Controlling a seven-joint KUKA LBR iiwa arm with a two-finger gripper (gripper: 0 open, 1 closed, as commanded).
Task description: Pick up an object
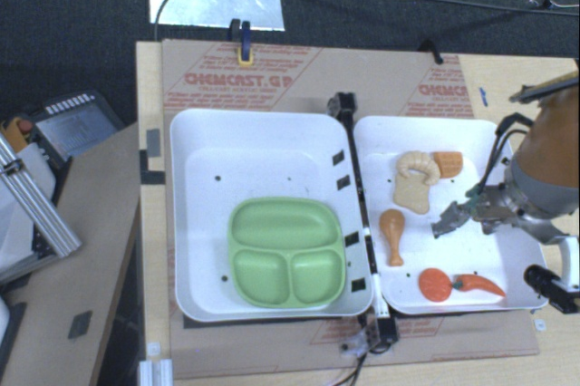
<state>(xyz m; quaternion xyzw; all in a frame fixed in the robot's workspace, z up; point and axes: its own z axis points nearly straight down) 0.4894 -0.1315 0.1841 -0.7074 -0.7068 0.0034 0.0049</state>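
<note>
Lying in the right bin [471, 132], just left of the claw [446, 223], the toy drumstick [392, 235] looks light, rigid and smooth, so likely slippery; its narrow shaft seems the best place to grip. Claw state: cannot tell, and nothing is visibly held. Bread slice [412, 192] and croissant [418, 164] sit farther back; tomato [435, 284] and carrot [479, 285] nearer.

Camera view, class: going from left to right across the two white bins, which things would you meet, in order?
Green divided tray → toy chicken drumstick → toy tomato → toy carrot → gripper mount and arm at the right. The pale food pieces at the far side overlap the order, so I leave them out.
</note>
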